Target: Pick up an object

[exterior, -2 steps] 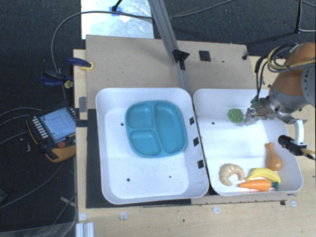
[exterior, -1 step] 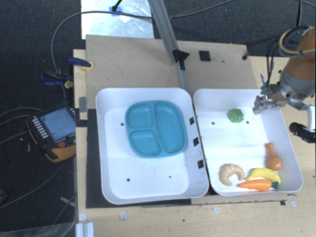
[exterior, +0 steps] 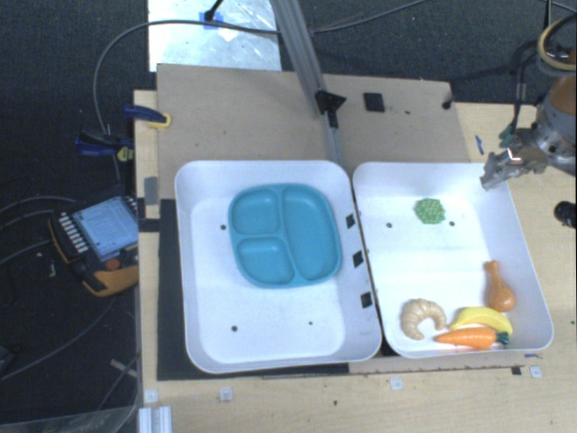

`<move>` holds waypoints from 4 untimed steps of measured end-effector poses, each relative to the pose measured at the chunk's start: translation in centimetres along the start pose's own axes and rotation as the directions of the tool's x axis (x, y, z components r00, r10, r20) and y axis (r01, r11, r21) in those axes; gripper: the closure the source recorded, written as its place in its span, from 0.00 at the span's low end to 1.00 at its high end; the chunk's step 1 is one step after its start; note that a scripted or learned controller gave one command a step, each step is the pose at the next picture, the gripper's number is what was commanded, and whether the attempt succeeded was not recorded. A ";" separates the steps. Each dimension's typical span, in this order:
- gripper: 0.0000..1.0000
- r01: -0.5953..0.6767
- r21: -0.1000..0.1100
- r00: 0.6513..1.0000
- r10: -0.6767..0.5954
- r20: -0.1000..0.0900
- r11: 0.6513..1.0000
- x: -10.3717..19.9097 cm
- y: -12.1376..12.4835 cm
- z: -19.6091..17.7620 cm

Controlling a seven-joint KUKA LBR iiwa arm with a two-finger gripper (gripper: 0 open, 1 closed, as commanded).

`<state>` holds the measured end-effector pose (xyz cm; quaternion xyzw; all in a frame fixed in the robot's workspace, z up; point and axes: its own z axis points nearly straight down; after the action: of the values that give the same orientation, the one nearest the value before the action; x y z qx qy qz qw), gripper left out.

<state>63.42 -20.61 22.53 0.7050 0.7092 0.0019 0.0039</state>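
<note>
The grey arm's hand (exterior: pixel 499 171) hung over the right white bin's (exterior: pixel 532 269) far right rim; couldn't tell its grip. Small bumpy green broccoli piece (exterior: pixel 430 211) sat alone near that bin's back, well apart from it.

No legible text, device screen blurred

Robotics lab, probably: cardboard-topped bench (exterior: pixel 270 115) on dark carpet, loose cables (exterior: pixel 117 43) trailing across floor, clamps (exterior: pixel 135 115) at bench edge, handheld controller (exterior: pixel 97 242) lying left, two white bins (exterior: pixel 270 350) with toy food
</note>
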 end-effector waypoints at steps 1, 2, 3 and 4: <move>1.00 0.002 0.000 1.000 -0.002 0.000 1.000 0.0 0.2 -5.5; 1.00 0.003 0.008 1.000 -0.003 -0.003 1.000 4.5 -1.9 -4.4; 1.00 0.004 0.007 1.000 -0.004 -0.004 1.000 10.1 -2.8 -4.7; 1.00 0.004 0.006 1.000 -0.004 -0.004 1.000 15.2 -3.8 -5.0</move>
<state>59.52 -5.44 27.43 0.7035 0.7107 0.0013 0.0001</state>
